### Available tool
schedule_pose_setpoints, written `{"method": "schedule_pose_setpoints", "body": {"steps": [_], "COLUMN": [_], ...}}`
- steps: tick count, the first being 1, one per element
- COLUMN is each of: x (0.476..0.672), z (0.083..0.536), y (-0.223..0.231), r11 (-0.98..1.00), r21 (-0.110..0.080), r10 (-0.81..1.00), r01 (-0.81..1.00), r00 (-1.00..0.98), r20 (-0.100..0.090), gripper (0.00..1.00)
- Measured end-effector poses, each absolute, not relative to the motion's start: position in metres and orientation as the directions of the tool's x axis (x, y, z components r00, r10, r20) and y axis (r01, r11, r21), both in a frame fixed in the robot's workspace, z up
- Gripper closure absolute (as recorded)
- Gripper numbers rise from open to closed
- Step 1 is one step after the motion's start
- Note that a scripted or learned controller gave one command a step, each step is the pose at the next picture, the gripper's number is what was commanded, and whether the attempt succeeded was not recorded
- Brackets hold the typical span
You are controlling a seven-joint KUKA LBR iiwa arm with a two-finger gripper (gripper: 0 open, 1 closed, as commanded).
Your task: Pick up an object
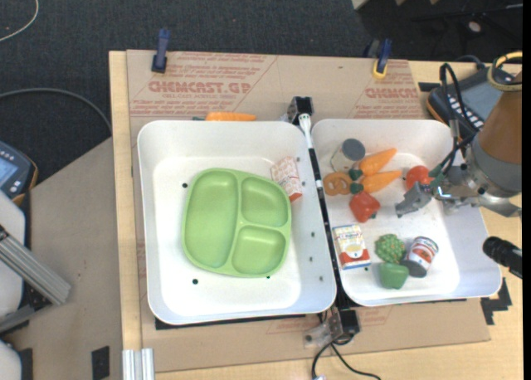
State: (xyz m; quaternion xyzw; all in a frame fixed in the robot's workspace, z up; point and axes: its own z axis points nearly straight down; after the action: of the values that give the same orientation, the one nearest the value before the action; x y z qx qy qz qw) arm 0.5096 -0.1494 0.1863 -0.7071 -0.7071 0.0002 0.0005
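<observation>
the gripper (412, 202) hovers low in the right bin (465, 283), fingers seemingly spread with nothing between them, near the tomato (417, 176) and red pepper (363, 205). reach step, i judge; next it must drop and close on one.

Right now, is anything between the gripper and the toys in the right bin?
Nothing visible. The gripper hangs inside the right bin, with bare floor between it and the red pepper beside it.

One fixed camera high above the bench (249, 71), slanting down over both white bins (158, 204), arm side at right
</observation>
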Motion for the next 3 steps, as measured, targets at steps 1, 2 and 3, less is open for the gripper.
{"method": "schedule_pose_setpoints", "body": {"steps": [1,2,3], "x": [0.479,0.481,0.48], "z": [0.311,0.453,0.541], "y": [-0.185,-0.139,-0.088], "r11": [-0.004,0.001,0.006], "r21": [0.013,0.005,0.014], "r10": [1.0,1.0,1.0], "r01": [1.0,1.0,1.0], "r00": [0.004,-0.001,-0.006], "r20": [-0.006,-0.002,-0.001], "gripper": [0.0,0.0,0.0]}}
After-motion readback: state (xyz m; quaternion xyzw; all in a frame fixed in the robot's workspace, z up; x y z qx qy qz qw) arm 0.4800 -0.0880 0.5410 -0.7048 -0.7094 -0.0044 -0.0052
